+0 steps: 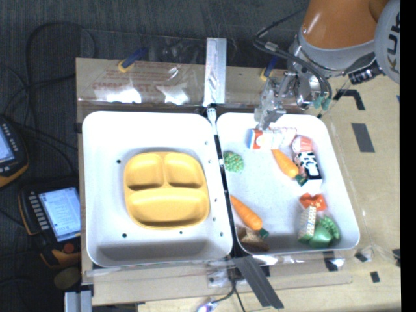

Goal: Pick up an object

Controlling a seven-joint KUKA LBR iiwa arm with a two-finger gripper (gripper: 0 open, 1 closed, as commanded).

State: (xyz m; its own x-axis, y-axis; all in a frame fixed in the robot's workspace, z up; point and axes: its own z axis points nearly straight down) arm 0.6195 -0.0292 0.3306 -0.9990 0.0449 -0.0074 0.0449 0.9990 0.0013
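Lower gripper (268, 117), finger state unclear, straight onto carton (256, 139) at bin's (338, 168) twelve o'clock; avoid carrot (285, 162).

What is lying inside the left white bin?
Inside the left bin lies a yellow divided tray with three compartments. The bin floor under the tray is covered.

Dark carpet (130, 5), seemingly, surrounds wooden bench (383, 194).

Fixed overhead camera, slanted down, both bins (91, 174)
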